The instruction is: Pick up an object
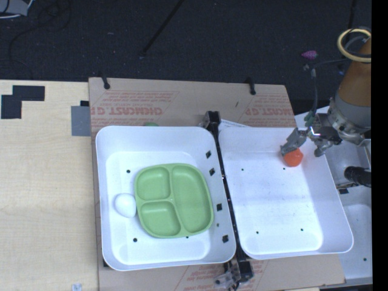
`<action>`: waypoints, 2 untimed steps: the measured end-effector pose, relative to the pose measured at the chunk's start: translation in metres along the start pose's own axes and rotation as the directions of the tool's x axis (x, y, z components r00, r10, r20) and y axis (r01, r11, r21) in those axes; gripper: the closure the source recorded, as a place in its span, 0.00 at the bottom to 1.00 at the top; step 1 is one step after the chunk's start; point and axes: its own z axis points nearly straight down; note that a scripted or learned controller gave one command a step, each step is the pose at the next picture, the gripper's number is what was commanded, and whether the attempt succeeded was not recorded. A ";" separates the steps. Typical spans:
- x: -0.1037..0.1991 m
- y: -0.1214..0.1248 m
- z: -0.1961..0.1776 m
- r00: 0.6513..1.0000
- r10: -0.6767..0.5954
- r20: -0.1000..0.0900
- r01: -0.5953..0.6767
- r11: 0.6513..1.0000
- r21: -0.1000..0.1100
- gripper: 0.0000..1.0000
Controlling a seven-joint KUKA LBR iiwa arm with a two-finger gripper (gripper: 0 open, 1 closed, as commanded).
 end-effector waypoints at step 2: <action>0.013 -0.003 0.103 1.000 0.002 -0.001 -0.002 1.000 0.001 0.00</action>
